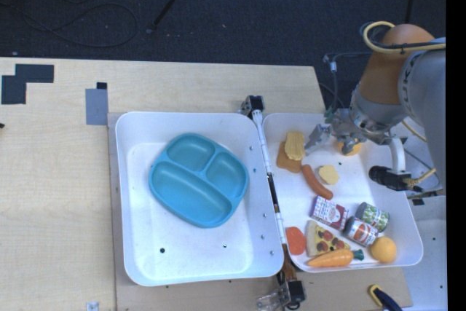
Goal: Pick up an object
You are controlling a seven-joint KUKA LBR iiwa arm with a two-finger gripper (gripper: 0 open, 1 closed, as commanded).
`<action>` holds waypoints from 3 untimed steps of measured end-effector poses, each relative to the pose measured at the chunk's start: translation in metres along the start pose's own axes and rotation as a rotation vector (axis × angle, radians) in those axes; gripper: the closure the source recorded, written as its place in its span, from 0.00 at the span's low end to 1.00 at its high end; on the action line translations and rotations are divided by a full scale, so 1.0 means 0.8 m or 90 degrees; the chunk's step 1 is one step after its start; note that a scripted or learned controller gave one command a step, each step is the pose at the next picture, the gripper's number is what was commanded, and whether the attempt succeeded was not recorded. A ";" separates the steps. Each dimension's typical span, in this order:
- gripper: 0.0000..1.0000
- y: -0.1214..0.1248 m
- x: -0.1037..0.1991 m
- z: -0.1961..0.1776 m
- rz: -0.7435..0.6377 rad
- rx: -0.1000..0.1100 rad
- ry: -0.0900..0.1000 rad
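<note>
The right bin (408, 229) holds several toy foods. A yellow corn piece (293, 145) lies on a brown slab at the bin's far left, with a red sausage (317, 181) and a pale yellow slice (328, 174) below it. At the near end lie a red-white carton (329, 213), two cans (364, 223), an orange (383, 250), a pizza slice (319, 235), a carrot (331, 258) and a red tomato piece (294, 239). My gripper (333, 136) hangs low over the bin's far end, open, with nothing between its fingers. A small orange-yellow item (352, 148) sits just right of it.
The left bin (131, 244) holds a blue divided plate (197, 179). A ridge with clamps (263, 171) separates the two bins. The arm's grey body and orange band (393, 76) stand over the right bin's far right corner, with cables trailing beside it.
</note>
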State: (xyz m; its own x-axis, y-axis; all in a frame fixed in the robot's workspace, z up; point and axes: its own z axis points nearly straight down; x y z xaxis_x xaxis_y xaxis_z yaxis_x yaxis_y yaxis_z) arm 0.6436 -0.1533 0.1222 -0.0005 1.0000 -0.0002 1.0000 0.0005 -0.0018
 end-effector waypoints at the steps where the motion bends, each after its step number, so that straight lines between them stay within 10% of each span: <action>1: 0.00 -0.067 0.007 0.043 0.000 -0.002 0.000; 2: 0.00 -0.090 0.020 0.042 0.002 0.000 0.001; 3: 1.00 -0.089 0.020 0.029 0.004 0.000 0.002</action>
State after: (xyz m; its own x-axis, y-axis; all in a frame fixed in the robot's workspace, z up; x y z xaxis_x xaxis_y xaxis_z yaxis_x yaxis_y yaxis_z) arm 0.5726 -0.1376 0.0988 0.0056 1.0000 0.0029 1.0000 -0.0056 -0.0018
